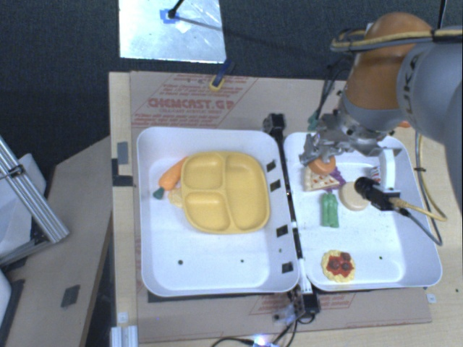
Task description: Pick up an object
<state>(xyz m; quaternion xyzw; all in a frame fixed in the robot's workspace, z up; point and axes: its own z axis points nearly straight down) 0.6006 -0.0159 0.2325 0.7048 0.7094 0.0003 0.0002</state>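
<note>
Wedge [320,180]: a pale sandwich-like slice in the right bin [427,270], close to its left wall, touching the orange piece on its near side.
Orange piece [323,165]: the likely target, in the far left part of the right bin, directly under the gripper.
Gripper [319,152]: low over the orange piece; whether it is released or clenched cannot be told, and no grasp can be claimed.
Step in hand: judged to be the descent or closing on the orange piece. A good try centres on it alone and lifts straight up (the wedge sits so close it could be caught or dragged along).
Pizza toy [338,264]: a round piece near the right bin's front edge, well apart from the rest and clear of the work.
Green piece [330,210]: a short bar just nearer than the wedge, with the round beige piece [352,197] just to its right; both are close enough to be nudged.
Open room: the right bin's front right floor is bare, as is the space above the cluster.
Edges: the right bin's left wall, beside the left bin [155,266], stands near the gripper, so sideways travel that way is tight.
Left bin: holds a yellow divided plate [221,192] in the middle and a carrot [171,174] against the plate's far left rim.
</note>
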